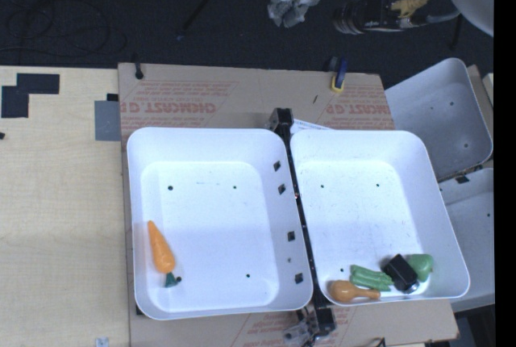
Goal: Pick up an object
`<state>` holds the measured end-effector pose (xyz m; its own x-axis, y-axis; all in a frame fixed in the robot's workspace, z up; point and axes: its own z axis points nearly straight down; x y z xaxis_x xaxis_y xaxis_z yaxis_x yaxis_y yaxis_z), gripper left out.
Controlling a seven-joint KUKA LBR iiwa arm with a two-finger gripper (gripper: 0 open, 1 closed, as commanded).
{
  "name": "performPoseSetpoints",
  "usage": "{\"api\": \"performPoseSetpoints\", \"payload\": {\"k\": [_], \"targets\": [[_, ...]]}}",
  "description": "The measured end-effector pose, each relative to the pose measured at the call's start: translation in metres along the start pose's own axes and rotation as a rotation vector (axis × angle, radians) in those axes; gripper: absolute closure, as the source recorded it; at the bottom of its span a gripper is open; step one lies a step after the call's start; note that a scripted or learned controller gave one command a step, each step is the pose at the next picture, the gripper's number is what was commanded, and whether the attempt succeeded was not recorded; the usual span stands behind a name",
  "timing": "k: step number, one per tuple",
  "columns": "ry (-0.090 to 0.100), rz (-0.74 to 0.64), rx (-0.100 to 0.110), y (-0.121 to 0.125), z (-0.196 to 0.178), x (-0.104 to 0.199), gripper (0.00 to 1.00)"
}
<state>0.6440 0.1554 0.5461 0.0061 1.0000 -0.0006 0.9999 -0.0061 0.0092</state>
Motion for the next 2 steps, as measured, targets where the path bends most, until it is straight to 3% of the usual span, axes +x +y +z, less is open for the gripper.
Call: {"api": "performPoseSetpoints", "payload": {"k": [1,2], "targets": [[0.001,-0.013,0.014,-0.001,0.01,0.079,1.0],[-0.002,-0.008,0.017,-0.001,0.04,0.088,1.0]]}}
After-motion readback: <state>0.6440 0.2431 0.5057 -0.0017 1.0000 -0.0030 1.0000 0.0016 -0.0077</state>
